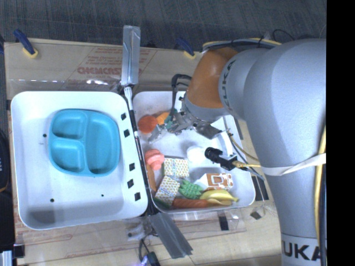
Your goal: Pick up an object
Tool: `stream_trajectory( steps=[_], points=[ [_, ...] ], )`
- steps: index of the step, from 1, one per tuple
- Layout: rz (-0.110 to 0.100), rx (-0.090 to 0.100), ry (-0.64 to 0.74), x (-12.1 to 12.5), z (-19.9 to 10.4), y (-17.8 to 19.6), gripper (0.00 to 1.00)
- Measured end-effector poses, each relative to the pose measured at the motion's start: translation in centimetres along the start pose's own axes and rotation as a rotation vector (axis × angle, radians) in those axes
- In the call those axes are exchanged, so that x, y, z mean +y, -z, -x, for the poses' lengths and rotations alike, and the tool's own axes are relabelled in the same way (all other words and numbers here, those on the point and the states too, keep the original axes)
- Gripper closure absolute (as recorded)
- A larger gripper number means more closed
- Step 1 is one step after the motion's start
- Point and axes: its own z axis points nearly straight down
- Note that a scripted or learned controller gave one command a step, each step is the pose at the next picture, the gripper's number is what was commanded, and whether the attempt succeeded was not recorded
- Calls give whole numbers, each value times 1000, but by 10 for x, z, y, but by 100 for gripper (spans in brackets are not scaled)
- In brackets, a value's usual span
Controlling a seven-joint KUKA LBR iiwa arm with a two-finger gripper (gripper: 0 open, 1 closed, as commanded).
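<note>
Grey arm: the KUKA arm (pixel 277 110), orange-banded above the wrist, reaches in from the right and covers the right bin's upper right part.
Gripper: the gripper (pixel 173 122) hangs low over the upper left of the right bin (pixel 145 100); nothing is seen between its fingers, and whether they are apart or together cannot be told.
Nearest object: an orange ball (pixel 147 124) lies just left of the gripper, close to the divider wall.
Crowd below: a pink item (pixel 154 158), patterned boxes (pixel 175 167), green toy (pixel 189 190), banana (pixel 219 196) and a small orange-and-white carton (pixel 219 180) pack the bin's lower half.
Open room: a bare white patch lies mid-bin, below the gripper.
Left bin: the left bin (pixel 33 148) bears a blue divided tray (pixel 85 141), with bare floor around it.
</note>
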Motion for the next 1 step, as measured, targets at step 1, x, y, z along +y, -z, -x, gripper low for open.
stream_trajectory(
  steps=[1],
  points=[
    [-2,1,-77,39,30,0,0]
  ],
)
